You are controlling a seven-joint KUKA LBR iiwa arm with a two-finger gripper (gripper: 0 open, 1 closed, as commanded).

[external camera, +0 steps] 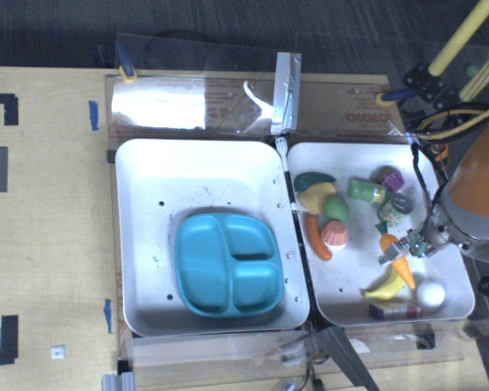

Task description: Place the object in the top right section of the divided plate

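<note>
In the right bin [342,296], near its right wall, our gripper [406,249] hangs over the crowded toys; finger state we cannot tell. The divided plate [226,261] sits alone in the left bin [147,186], open floor around it.

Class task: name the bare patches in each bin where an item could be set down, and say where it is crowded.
Left bin: bare floor above and left of the blue divided plate. Right bin: one bare patch between the orange carrot and banana. Crowded along its top and by the tool.

Orange-banded arm [478,182], seemingly metallic claw [409,247].
</note>
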